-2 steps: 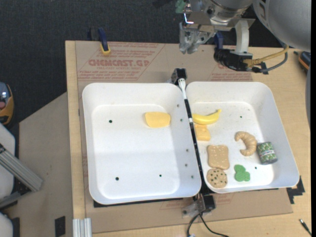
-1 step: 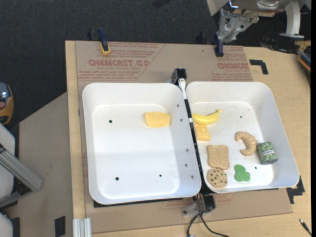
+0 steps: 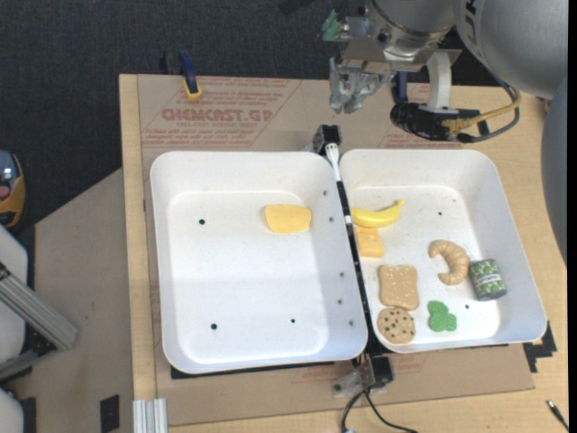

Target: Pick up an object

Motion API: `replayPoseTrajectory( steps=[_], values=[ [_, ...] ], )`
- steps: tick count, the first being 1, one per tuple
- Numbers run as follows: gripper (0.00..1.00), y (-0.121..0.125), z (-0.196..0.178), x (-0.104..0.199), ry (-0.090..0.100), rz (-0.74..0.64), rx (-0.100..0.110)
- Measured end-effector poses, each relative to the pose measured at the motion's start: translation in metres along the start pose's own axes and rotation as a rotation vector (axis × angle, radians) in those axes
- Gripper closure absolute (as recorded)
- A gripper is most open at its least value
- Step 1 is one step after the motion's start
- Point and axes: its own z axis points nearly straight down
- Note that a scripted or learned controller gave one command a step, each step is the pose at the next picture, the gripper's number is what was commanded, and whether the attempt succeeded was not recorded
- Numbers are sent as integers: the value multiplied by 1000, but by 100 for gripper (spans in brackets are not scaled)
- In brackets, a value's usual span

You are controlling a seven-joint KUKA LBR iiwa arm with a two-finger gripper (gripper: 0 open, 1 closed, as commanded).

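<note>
**benchwatcher:** the gripper (image 3: 353,93) hangs past the far rim of the bins, right about where the two meet; nothing sits between its fingers (whether they're spread or closed I honestly can't tell from this angle); everything pickable lies toward 6 o'clock from it.

**kuka_fan:** so which one's closest?

**benchwatcher:** my guess is the banana (image 3: 377,213), near the dividing rim in the right bin (image 3: 505,197), roughly 6 o'clock from the gripper; its long axis runs about 8 to 2 o'clock, so the fingers would want to close across that; the lone yellow piece (image 3: 288,218) in the left bin (image 3: 171,242) sits nearer 7 o'clock.

**kuka_fan:** full count?

**benchwatcher:** left bin: one yellow piece; right bin: one banana, one orange-yellow block (image 3: 369,243), one cracker (image 3: 398,286), one cookie (image 3: 396,325), one croissant (image 3: 449,260), one green leafy bit (image 3: 441,317), one green patterned can (image 3: 488,279); eight in all; one arm, so no choosing there.
</note>
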Motion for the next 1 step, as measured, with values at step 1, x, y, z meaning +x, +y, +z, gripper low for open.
replayPoseTrajectory(
  steps=[1],
  values=[
    [100, -32, 97, 43, -1, 2, 4]
  ],
)
